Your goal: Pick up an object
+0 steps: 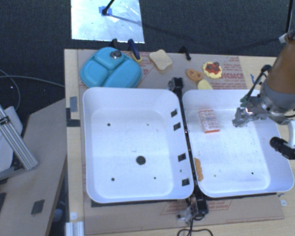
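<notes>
A small white and orange packet (208,121) lies flat in the right bin (265,181), near its upper left. A small tan piece (198,169) rests against that bin's left wall. My gripper (242,118) hangs over the right bin, to the right of the packet and apart from it. Nothing shows between its fingers. The arm comes in from the right edge.
The left bin (103,181) holds a small dark disc (140,160). Behind the bins on the bench lie a blue sectioned plate (110,69), a toast piece (161,59), a pretzel-like toy (193,74), a small pizza toy (212,69) and a yellow piece (204,84).
</notes>
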You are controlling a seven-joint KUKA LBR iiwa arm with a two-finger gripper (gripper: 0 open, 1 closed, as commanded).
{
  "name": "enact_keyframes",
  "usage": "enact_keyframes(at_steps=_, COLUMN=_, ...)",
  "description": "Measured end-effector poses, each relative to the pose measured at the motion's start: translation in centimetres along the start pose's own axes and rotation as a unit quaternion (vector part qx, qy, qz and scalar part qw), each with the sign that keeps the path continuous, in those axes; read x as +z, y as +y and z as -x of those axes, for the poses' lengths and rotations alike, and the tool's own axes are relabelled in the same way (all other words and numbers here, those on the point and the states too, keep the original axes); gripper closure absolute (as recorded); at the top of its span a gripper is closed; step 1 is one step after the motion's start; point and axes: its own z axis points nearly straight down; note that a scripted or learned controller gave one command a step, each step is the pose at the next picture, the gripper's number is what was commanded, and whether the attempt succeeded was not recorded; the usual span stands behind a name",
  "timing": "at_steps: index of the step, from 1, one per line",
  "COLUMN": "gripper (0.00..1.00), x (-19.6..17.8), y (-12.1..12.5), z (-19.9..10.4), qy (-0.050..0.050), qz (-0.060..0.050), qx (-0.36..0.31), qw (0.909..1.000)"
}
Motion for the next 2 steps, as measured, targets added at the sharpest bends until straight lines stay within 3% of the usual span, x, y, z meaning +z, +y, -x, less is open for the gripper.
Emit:
enact_keyframes(at_steps=1, gripper=1.00, x=-0.3, y=-3.5, z=-16.9, qy=0.007, qz=-0.002, qx=-0.013, qw=0.9999)
enact_keyframes(at_steps=2, gripper=1.00, x=-17.5, y=-6.7, z=-19.3, qy=0.006, qz=0.009, qx=-0.009, qw=0.9999)
